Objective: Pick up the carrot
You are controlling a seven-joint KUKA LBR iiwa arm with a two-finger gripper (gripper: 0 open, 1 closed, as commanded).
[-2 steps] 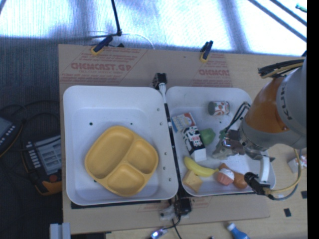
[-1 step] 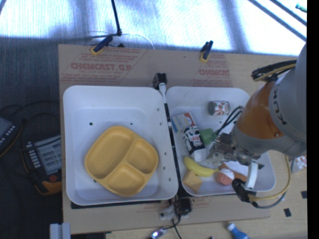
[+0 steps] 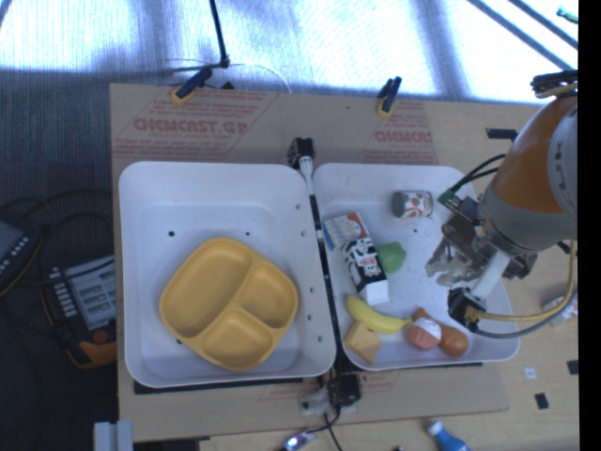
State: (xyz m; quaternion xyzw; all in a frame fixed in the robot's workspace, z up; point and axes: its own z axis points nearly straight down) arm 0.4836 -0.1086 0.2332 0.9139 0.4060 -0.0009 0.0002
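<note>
Bench: cardboard sheet is lying under two white bins; you are looking down at a slant, arm (image 3: 540, 181) coming in from the right.
Fingers: you are seeing the gripper (image 3: 449, 269) hanging over the right bin (image 3: 418, 178), fingers looking parted, nothing between them.
Carrot: it is sitting in the near right corner of that bin, an orange stub (image 3: 453, 342) just below the gripper and apart from it.
Neighbours: a round red-and-white piece (image 3: 424, 332) is touching the carrot's left side; a banana (image 3: 374, 316) is lying further left, with a tan block (image 3: 362, 342) under its near end.
Further out: a milk carton (image 3: 365, 264) and a green piece (image 3: 391, 256) are standing mid-bin, a can (image 3: 411, 204) is lying near the far wall; a yellow plate (image 3: 229, 301) is resting in the left bin (image 3: 150, 195).
Risk, wall: the carrot is lying close to the near rim, so you are likely to see a finger land on the wall.
Risk, neighbour: a closing finger may be catching the red-and-white piece instead, or nudging the carrot away.
Risk, cable: the yellow cable (image 3: 512, 318) is drooping beside the carrot and could be snagging.
</note>
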